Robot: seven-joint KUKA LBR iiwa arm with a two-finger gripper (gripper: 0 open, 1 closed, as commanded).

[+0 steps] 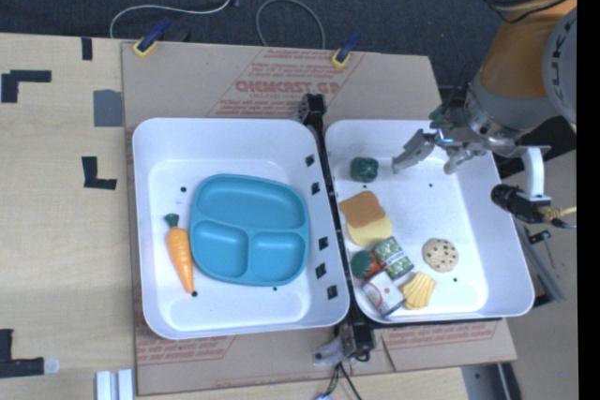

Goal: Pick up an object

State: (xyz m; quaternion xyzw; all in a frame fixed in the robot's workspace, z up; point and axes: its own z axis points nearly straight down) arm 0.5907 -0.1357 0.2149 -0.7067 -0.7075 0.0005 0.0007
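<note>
- The two-finger claw (432,155) hangs with fingers spread apart and empty, near the small dark-green rounded toy (365,169) in the right white bin (502,244).
- That toy looks light, stiff and possibly slippery; grip across its middle.

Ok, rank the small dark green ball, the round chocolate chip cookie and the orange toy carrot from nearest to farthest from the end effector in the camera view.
Measured from the end effector:
1. Small dark green ball: in the right bin, just to the image left of the end effector.
2. Round chocolate chip cookie: in the right bin, toward its near edge.
3. Orange toy carrot: in the left bin, beside the blue divided plastic plate.
</note>
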